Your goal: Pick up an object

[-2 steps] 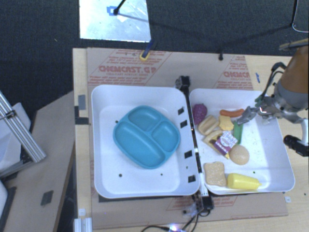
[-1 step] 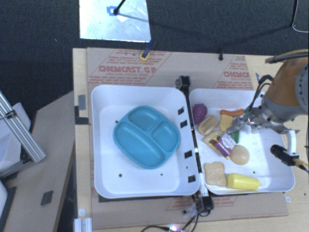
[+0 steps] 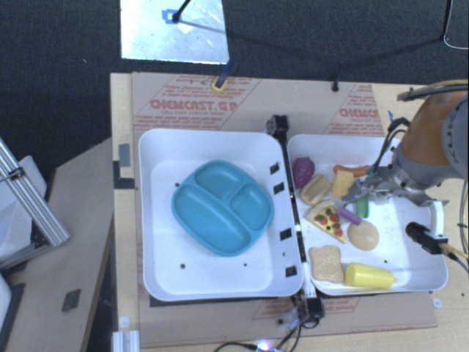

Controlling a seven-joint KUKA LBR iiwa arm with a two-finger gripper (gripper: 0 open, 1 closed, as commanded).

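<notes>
the blue plate [image 3: 222, 207] is sitting in the left bin [image 3: 157, 270], and everything else is lying to the right of that plate, in the right bin [image 3: 432, 273]. closest to the plate are resting a purple fruit [image 3: 303, 171], a tan bread roll [image 3: 315, 189], a pizza slice [image 3: 327, 221] and a slice of toast [image 3: 326, 263]. further right of the plate are lying a yellow block [image 3: 342, 184], a purple stick [image 3: 348, 215], a pale round bun [image 3: 363, 235] and a yellow banana [image 3: 368, 275]. the gripper [image 3: 361, 191] is hanging low over the yellow block and purple stick, reaching toward the plate; how wide it is standing i cannot tell, and nothing is visibly caught in it. the pieces are crowding each other, so a closing pincer is likely to be nudging a neighbour, pinching two things, or slipping off a rounded edge and coming up with nothing.
</notes>
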